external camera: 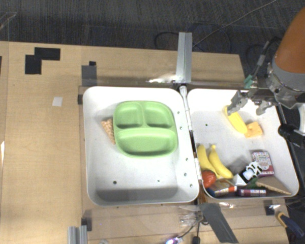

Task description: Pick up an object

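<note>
Poised with fingers spread over the right bin (290, 151): gripper (249, 103), holding nothing, just above and right of a yellow block (237, 122) lying slantwise toward lower right.

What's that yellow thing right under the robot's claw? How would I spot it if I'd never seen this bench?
Start at the right white bin and look to its upper half, where the two-finger gripper hangs. Just below it lies a yellow block-shaped object, tilted, with a smaller orange wedge-like piece beside it. Unlike the curved yellow bananas near the bin's lower left, it is short and straight-sided.
</note>
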`<action>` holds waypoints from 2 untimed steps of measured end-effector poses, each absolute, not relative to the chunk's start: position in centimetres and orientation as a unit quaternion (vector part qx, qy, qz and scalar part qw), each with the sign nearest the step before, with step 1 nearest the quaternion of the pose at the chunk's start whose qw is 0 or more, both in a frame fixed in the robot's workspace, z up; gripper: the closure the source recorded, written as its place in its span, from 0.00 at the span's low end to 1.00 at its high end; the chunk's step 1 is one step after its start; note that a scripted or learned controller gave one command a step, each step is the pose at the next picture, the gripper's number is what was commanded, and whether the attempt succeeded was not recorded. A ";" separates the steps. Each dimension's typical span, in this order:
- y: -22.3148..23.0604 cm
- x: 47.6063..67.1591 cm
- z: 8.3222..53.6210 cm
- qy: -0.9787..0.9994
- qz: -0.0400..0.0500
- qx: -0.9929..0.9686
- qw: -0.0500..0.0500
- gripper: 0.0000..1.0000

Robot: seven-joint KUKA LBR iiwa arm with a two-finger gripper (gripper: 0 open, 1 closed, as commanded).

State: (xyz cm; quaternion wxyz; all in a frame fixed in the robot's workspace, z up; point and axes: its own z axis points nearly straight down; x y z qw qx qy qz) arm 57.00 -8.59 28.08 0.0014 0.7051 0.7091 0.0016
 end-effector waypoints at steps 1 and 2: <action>-13.5 63.6 13.5 0.761 0.001 0.649 0.001 0.00; -17.1 65.7 8.9 0.771 0.003 0.637 0.005 0.00</action>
